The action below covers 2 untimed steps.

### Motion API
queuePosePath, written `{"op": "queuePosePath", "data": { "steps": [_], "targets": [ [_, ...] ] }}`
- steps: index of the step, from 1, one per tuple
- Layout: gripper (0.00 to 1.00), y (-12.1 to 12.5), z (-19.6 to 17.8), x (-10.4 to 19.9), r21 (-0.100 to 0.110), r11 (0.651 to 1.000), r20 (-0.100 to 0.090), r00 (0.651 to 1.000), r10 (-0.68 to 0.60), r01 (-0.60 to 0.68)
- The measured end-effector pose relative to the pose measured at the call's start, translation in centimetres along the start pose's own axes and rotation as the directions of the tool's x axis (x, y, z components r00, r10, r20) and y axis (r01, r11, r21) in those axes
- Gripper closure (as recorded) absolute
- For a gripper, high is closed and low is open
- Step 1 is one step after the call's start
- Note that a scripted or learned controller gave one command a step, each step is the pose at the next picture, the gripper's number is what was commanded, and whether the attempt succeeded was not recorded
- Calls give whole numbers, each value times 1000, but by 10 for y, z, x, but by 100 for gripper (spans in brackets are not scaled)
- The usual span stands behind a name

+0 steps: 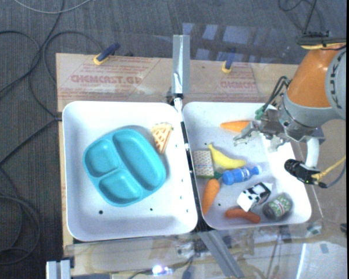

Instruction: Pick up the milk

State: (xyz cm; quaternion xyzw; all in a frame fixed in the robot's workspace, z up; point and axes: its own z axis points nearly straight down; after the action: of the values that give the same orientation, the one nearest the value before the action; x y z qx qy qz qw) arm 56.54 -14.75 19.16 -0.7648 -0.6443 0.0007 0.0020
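Note:
The milk (254,196) is a small white carton with black patches. It lies tilted near the front of the right bin (291,214), between a blue bottle (239,174) and a dark green can (278,206). My gripper (251,129) hangs over the back of that bin, beside an orange carrot (235,125) and well behind the milk. Nothing shows in its grasp. The grey wrist and orange band (314,80) reach in from the right.
The right bin also holds a banana (224,157), a checked packet (203,163), a second carrot (210,193) and a red sausage (242,215). In the left bin (75,214) lie a blue divided plate (125,166) and a pizza slice (161,136).

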Motion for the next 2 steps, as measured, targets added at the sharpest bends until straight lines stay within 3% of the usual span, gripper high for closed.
{"op": "queuePosePath", "data": {
  "steps": [1,2],
  "targets": [
    [0,-65,74,-24,-17,995,0,995,98,-98],
    [0,-60,86,-32,-47,999,-10,1000,13,-13]
  ]
}}
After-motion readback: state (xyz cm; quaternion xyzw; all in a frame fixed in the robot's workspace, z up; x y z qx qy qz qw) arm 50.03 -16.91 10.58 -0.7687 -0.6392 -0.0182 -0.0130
